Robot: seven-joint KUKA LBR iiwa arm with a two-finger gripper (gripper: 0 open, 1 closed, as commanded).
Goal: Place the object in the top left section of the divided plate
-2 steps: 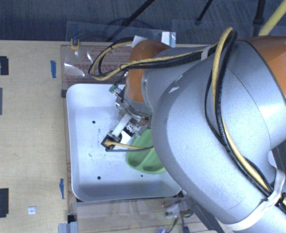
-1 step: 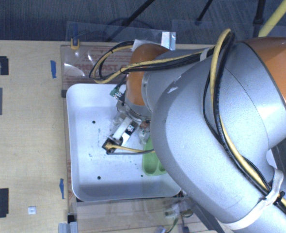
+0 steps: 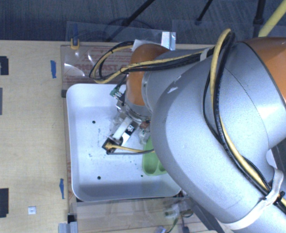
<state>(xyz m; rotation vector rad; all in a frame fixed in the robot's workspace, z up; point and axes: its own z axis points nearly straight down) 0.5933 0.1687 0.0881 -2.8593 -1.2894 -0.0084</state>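
We see the grey robot arm (image 3: 206, 130) with its orange band (image 3: 135, 89) covering most of the right side, wrist angled down over the shallow white plastic bin (image 3: 85, 178). The jaws sit low over the bin floor, a bit right of its middle. The wrist blocks them, so we cannot tell if they are apart, together or clamped on anything. The wrist also hides whatever is at the jaws.

The light green divided plastic plate (image 3: 151, 165) lies in the bin just below and right of the jaws as the camera sees it. We get only its left edge with one rounded section rim, and the rest is under the arm. We cannot tell which section is which.

Left of the jaws the bin floor is bare white with a few small dark specks (image 3: 93, 123), some near the jaws, others well apart toward the bin's near wall. Farther left of the jaws, past the bin wall, we note the pale wooden desk (image 3: 26, 130) with short blue tape strips (image 3: 53, 68) and black corner marks (image 3: 2, 64).
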